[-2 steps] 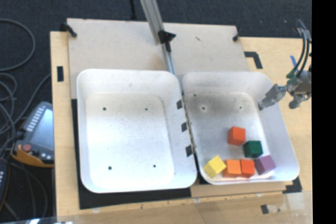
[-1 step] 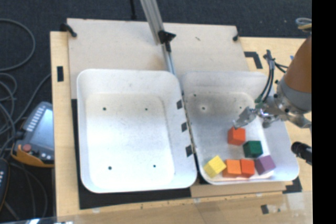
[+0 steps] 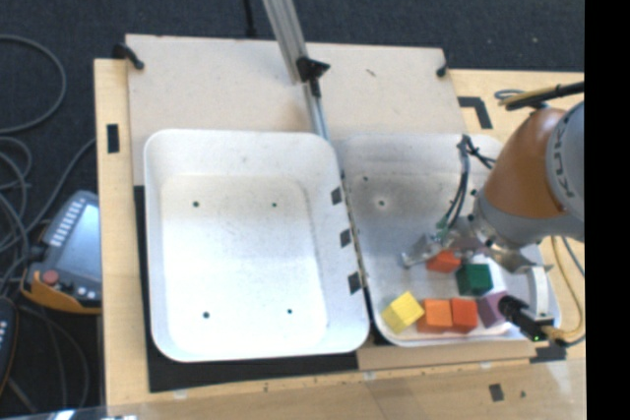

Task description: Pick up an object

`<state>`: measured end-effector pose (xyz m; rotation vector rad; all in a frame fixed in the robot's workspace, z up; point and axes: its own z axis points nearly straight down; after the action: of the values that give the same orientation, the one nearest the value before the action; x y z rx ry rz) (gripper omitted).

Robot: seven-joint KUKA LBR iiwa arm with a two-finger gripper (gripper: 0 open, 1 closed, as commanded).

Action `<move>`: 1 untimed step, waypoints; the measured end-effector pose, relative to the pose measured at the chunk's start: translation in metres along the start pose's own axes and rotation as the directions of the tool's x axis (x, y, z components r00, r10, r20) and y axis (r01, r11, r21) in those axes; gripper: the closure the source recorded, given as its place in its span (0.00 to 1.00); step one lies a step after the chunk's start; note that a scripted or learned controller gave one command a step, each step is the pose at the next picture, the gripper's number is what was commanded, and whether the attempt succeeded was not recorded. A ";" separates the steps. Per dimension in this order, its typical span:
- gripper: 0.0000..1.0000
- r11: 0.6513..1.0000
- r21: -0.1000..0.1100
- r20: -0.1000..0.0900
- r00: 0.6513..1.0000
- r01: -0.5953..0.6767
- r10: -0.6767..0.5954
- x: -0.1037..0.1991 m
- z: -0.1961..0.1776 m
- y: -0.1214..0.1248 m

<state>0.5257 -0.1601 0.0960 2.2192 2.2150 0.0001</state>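
Observation:
My gripper (image 3: 430,252) is low inside the right bin (image 3: 394,172), near its front half. A red-orange block (image 3: 445,262) lies right against the gripper's underside, partly hidden by it. Just to the right of that block sits a green block (image 3: 475,278). Along the bin's front wall lie a yellow block (image 3: 403,311), two orange blocks (image 3: 438,314) (image 3: 463,314) and a purple block (image 3: 489,310). The arm's orange band (image 3: 522,172) rises above the bin's right side.
The left bin (image 3: 246,241) stands beside the right one, their walls touching. A slanted aluminium post (image 3: 285,15) rises from the back between the bins. Cables (image 3: 458,202) hang beside the wrist.

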 end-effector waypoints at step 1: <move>1.00 1.000 -0.004 -0.001 1.000 -0.005 0.005 -0.001 -0.013 0.001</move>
<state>0.5267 -0.1611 0.1089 2.2232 2.2083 0.0056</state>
